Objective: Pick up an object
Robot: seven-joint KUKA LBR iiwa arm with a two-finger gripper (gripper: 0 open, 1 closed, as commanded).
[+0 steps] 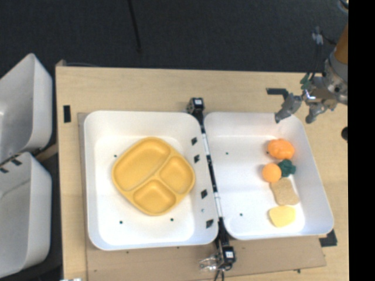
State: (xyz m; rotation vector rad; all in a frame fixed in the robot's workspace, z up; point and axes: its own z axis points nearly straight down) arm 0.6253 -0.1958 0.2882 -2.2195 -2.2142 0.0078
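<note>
Five small things lying in the right bin (pixel 234 157), all below the gripper (pixel 297 111) and close to that bin's right wall, in a short column running away from the gripper toward the near edge. Closest under the gripper, an orange ball (pixel 280 148); just past it, a smaller orange ball (pixel 271 172) with a dark green piece (pixel 287 168) touching it on the right side. Further down from the gripper, a tan slice like bread (pixel 286 191), touching or almost touching the small ball, and last, a pale yellow piece (pixel 282 216) near the bin's front corner. Gripper hanging at the upper right corner of the right bin, above its rim, with two fingers (pixel 285 108) spread apart and nothing between them; well apart from the nearest ball. Behind the gripper, to the right, grey wrist (pixel 334 86) with an orange band (pixel 341 45) above it, partly cut by the frame. Far to the left of the gripper, the left bin (pixel 99 215) holding a yellow plate (pixel 153 175) with three compartments, turned at a slant, nothing seen inside the compartments. Between the two bins, a row of small black clips (pixel 205 174) along the shared edge. Under both bins, a light wooden bench (pixel 146 86). At the far left, beyond the bench, two white containers (pixel 20 145), one behind the other.
</note>
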